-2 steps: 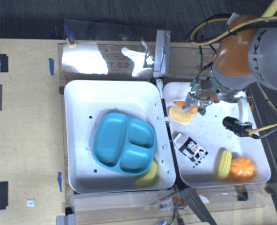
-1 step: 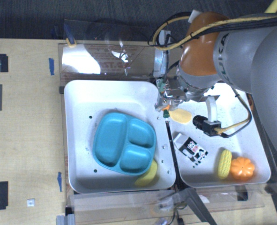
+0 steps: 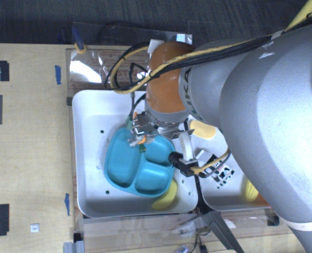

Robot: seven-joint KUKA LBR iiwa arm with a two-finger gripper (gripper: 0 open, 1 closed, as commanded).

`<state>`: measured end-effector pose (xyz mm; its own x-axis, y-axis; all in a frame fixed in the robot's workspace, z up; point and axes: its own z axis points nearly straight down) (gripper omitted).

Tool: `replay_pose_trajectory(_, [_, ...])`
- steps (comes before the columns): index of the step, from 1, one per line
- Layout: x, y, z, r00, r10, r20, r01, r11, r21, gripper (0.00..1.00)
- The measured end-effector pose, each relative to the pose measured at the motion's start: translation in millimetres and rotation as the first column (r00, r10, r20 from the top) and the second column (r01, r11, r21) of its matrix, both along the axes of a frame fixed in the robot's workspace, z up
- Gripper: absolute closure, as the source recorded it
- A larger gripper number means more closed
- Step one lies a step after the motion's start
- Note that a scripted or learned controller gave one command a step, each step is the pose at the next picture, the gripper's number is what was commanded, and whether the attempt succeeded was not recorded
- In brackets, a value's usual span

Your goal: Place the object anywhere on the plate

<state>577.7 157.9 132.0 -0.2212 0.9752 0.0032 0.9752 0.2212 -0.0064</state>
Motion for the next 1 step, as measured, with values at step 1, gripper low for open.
replay_pose_trajectory(1, [2.0, -4.3, 1.8, 1.0, -0.007, 0.004, 0.007, 1.0, -0.002, 0.0])
